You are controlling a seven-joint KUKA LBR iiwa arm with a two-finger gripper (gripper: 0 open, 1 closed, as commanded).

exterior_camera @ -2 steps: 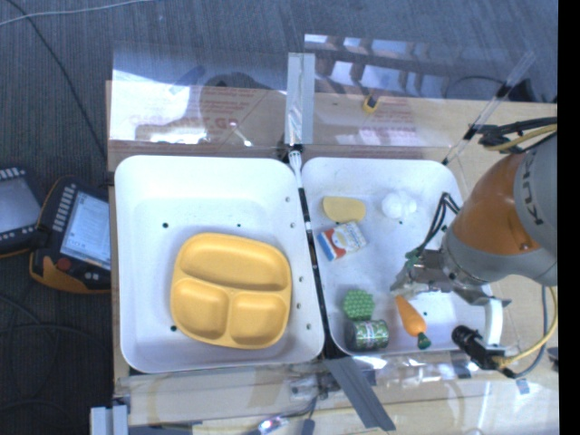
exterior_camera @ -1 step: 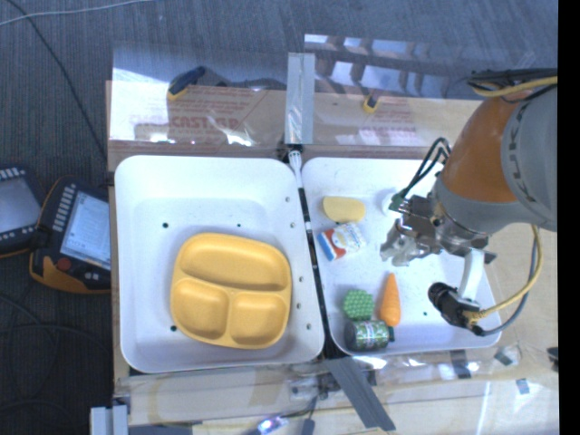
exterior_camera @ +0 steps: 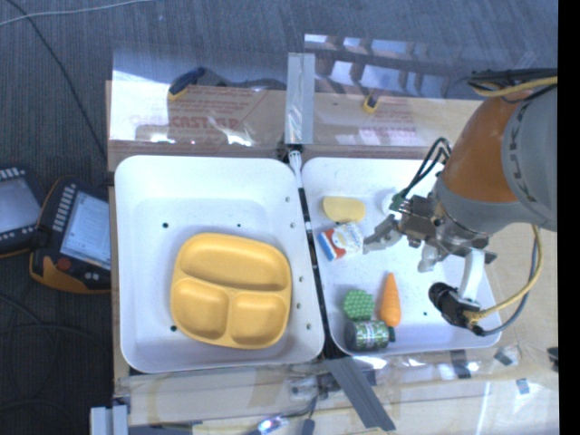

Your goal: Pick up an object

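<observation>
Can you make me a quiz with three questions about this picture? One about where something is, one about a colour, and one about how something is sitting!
1. Where is the yellow plastic tray with three sections?
A. In the left white bin
B. In the right white bin
C. On the floor

2. What colour is the small toy carrot?
A. Blue
B. Orange
C. Purple

3. How is the little green can sitting?
A. Standing up on the carrot
B. Lying on its side at the near edge of the right white bin
C. Held between the gripper's fingers

Answers:
1. A: the tray lies flat in the left white bin, filling much of its floor.
2. B: the carrot is orange, beside the bumpy green round toy.
3. B: the can lies on its side in the right white bin, apart from the gripper.
</observation>
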